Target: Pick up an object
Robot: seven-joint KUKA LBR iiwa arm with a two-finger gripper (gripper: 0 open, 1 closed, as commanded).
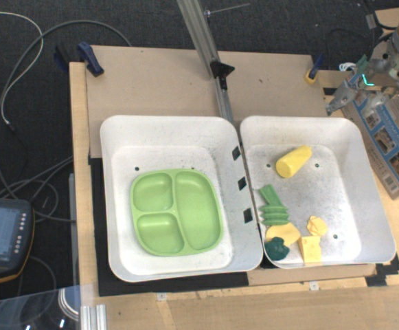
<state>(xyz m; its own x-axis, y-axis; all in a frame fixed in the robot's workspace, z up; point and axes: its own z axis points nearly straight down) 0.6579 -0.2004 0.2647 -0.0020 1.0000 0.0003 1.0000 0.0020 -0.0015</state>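
We see the gripper [356, 88] poised beyond the right bin's [364, 184] far right corner, over the bench [151, 74], its arm cut off by the picture's right edge; whether it is clenched or released we cannot tell, the tip being too cluttered to read. In that bin a yellow cylinder [293, 161] lies toward the far side, while a green ridged piece [273, 207], a dark green piece [277, 250], a yellow block [311, 248] and two small yellow bits crowd the near edge, their shapes hard to make out. The left bin [117, 157] carries a green divided tray [176, 212].
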